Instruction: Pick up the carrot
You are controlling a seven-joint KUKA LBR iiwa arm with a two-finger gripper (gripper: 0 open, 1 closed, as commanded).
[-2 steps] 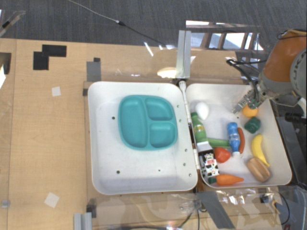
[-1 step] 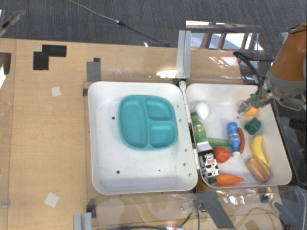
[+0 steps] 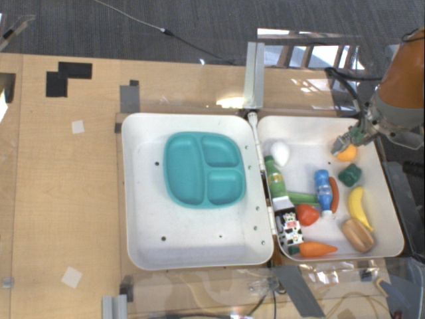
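My gripper (image 3: 348,143) hangs at the far right edge of the right bin (image 3: 393,244), just above a small orange-yellow piece (image 3: 346,153); I cannot tell its state. The carrot (image 3: 317,248) lies well apart, by the near rim, beside a bread roll (image 3: 357,234)

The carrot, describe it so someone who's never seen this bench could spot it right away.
Look in the right-hand white bin, along its near edge at the bottom. The carrot lies there on its side beside a small black-and-white patterned box. It is the only long orange cone tapering to a point; the nearby tomato-red piece is rounder.
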